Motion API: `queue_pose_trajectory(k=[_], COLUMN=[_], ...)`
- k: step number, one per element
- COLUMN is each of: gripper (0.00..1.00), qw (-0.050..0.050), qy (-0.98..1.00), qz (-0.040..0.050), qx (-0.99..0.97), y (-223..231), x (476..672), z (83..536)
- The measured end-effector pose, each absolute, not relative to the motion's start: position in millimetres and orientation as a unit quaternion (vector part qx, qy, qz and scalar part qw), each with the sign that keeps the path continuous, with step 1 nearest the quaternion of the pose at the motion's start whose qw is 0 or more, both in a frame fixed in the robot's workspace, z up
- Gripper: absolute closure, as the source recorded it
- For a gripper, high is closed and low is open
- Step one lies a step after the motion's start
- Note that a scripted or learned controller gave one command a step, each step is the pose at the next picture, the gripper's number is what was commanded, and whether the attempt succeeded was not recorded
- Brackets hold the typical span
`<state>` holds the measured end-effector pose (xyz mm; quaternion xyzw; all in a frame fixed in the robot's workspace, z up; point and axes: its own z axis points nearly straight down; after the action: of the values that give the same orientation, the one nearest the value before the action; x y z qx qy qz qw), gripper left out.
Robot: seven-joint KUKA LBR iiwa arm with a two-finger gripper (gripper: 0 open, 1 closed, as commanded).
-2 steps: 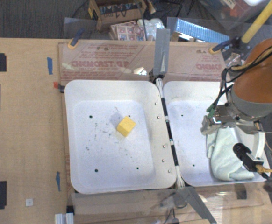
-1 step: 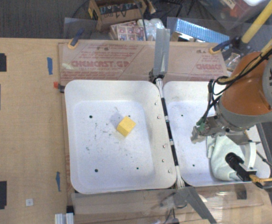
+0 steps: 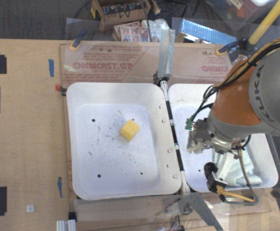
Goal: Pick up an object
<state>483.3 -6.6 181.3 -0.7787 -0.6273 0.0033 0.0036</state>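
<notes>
A small yellow block point(image 3: 129, 130) lies near the middle of the left white bin point(image 3: 82, 109). The grey arm with its orange band point(image 3: 234, 107) reaches in from the right and hangs over the right white bin point(image 3: 183, 102). My gripper point(image 3: 229, 170) points down into that bin's front half, far right of the yellow block. The wrist and its cables cover most of the gripper from above. A pale shape beneath the wrist could be part of the gripper or an object; I cannot tell which.
A raised rim with a metal strip point(image 3: 171, 129) divides the two bins. Cardboard panels point(image 3: 111, 64) stand behind the bins. A wooden bench top point(image 3: 24, 129) lies to the left. A yellow pole point(image 3: 270, 18) slants at the upper right.
</notes>
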Motion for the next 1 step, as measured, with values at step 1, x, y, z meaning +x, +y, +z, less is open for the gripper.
queue_pose_trajectory(k=[1], gripper=[1.00], qw=[0.001], qy=[-0.601], qz=[0.0022], qx=[-0.799], y=[-58.8], x=[517.4], z=[181.1])
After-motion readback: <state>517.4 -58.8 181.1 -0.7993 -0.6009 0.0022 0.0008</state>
